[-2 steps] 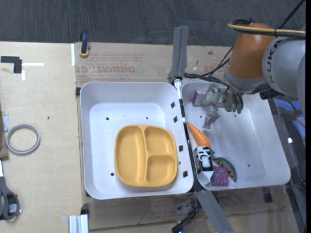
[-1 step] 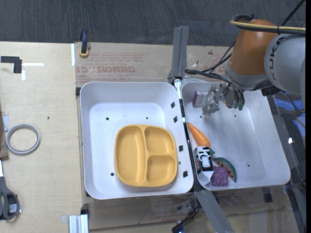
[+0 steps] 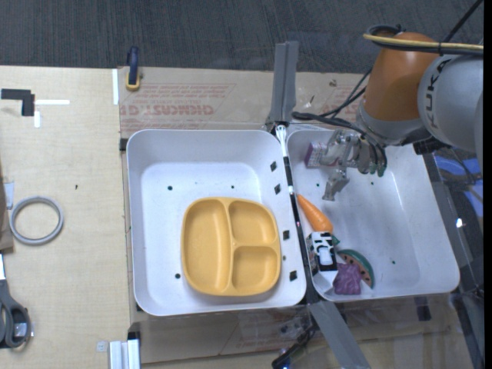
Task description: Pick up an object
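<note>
My gripper (image 3: 335, 181) hangs over the back left part of the right bin (image 3: 415, 229), under the grey arm with the orange band. A small purple-pink object (image 3: 314, 154) lies just left of the gripper's body, near the bin's back wall; I cannot tell whether they touch. An orange carrot (image 3: 314, 211) lies along the bin's left wall, a little in front of the gripper. Further forward are a black and white object (image 3: 324, 250), a watermelon slice (image 3: 360, 266) and a purple piece (image 3: 347, 280), close together in the front left corner.
The left bin (image 3: 154, 206) holds a yellow divided plate (image 3: 231, 246). A grey tape ring (image 3: 34, 220) and scissors (image 3: 14, 321) lie on the bench at the left. Cables run from the arm across the right bin's back edge.
</note>
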